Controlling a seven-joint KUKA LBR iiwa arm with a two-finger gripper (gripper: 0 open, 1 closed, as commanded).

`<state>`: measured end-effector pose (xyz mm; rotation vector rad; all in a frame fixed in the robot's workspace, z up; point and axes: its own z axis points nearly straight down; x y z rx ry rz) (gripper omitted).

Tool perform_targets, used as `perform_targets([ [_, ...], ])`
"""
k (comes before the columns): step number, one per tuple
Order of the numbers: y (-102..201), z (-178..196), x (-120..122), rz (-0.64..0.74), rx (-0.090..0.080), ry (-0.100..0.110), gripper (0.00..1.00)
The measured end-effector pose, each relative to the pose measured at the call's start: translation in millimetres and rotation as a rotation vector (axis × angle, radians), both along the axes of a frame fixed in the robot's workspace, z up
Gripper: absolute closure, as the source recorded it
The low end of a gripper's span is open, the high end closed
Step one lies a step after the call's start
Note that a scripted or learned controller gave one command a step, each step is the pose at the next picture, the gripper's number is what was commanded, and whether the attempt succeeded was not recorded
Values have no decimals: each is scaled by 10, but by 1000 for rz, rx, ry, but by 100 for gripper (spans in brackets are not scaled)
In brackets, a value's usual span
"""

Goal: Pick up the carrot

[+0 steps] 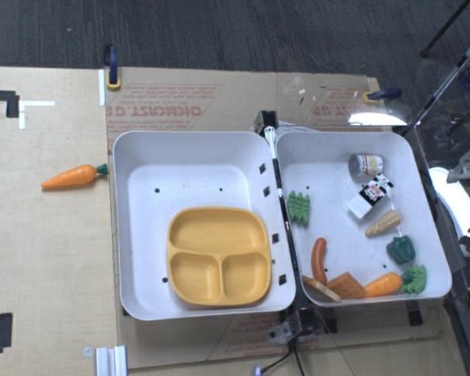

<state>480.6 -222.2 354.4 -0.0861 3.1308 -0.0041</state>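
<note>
The pincer's state cannot be told from this view. The arm enters from the right, so the nearer carrot (382, 284) is probably the target. It lies by the front wall of the right bin (341, 143), its long axis nearly left-right and slightly tilted, squeezed between a brown cracker (346, 286) and the green broccoli (413, 278). A second carrot (70, 177) rests on the bare worktop (47, 272), well apart, its leafy end just beside the left bin (125, 233).
</note>
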Motion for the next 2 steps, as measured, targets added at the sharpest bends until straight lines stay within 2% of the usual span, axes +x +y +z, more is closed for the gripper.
perform_targets([
  [1,4,65,88,361,-2,-1,0],
  [2,9,162,121,355,-5,-12,100],
])
